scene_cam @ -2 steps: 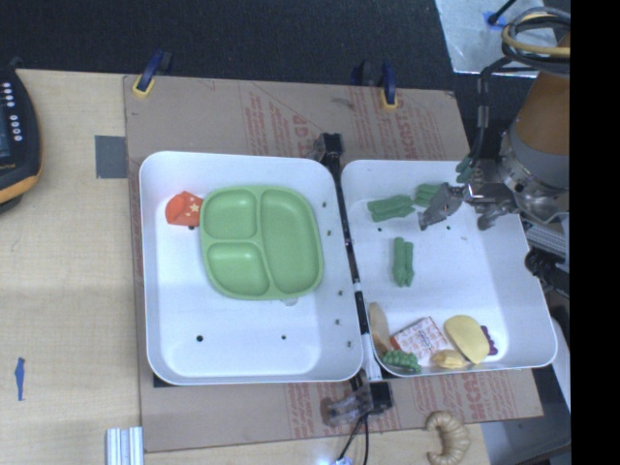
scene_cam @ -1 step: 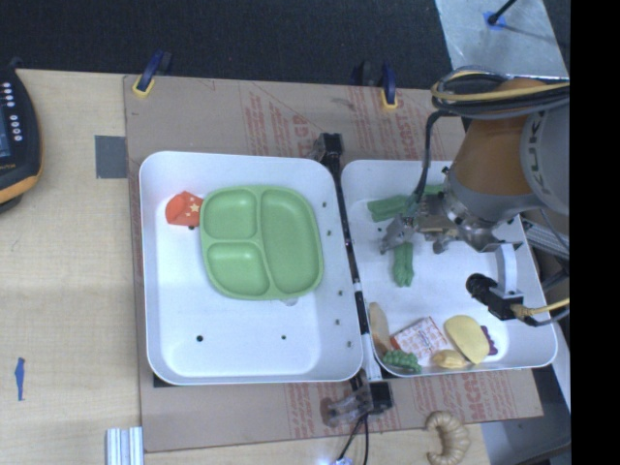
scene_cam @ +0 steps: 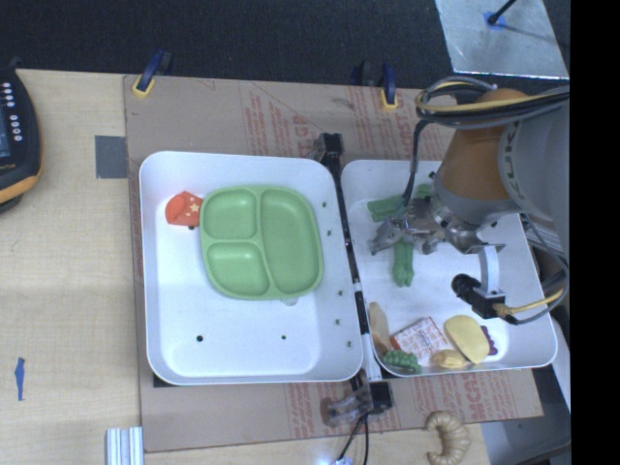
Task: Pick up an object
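One green toy (scene_cam: 402,264) lies just below the gripper (scene_cam: 399,234) — at its six o'clock; grip state — cannot tell.

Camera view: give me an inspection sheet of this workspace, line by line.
Surface: cardboard sheet clamped to a wooden bench, bearing the left bin and right bin.
Job's things: in the right bin, green toy near the gripper, second green piece behind it, yellow items, red-printed packet.
Clutter: green divided plate and red item in the left bin; a curled tan thing on the bench in front.
Grippers: gripper low in the right bin, over the green toy; grasp unclear.
Cables: black cable looping by the arm; wires at the front edge.
Surroundings: handheld controller at left, dark floor behind.
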Available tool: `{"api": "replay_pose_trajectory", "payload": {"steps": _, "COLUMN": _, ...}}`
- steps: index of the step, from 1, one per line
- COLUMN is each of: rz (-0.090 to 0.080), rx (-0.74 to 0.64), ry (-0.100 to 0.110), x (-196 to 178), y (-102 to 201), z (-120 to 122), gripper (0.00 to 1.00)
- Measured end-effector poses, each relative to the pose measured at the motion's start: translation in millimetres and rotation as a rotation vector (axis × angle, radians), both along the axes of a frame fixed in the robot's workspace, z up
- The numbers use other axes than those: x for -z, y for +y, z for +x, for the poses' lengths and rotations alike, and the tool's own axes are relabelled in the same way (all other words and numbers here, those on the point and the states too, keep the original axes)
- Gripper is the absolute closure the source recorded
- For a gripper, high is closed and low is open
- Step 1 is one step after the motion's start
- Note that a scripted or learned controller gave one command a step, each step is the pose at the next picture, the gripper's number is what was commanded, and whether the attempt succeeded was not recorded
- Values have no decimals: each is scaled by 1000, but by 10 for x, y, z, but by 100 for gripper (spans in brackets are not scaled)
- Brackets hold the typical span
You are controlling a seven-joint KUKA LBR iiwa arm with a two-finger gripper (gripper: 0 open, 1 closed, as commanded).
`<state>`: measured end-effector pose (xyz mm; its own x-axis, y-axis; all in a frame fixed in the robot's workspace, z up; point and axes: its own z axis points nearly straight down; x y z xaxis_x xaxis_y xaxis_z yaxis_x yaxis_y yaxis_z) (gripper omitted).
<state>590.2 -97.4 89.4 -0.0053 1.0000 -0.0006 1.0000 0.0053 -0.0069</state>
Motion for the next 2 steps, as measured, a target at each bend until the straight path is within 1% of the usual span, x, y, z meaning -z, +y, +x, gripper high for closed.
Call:
{"api": "replay_pose_trajectory", "payload": {"steps": 1, "rz": -1, "rx": 1, "ry": 0, "x": -129, "y": -15, "z": -3, "gripper": 100}}
{"api": "replay_pose_trajectory", "payload": {"steps": 2, "rz": 2, "rx": -2, "ry": -8, "x": -1073, "y": 459, "z": -186, "gripper": 100}}
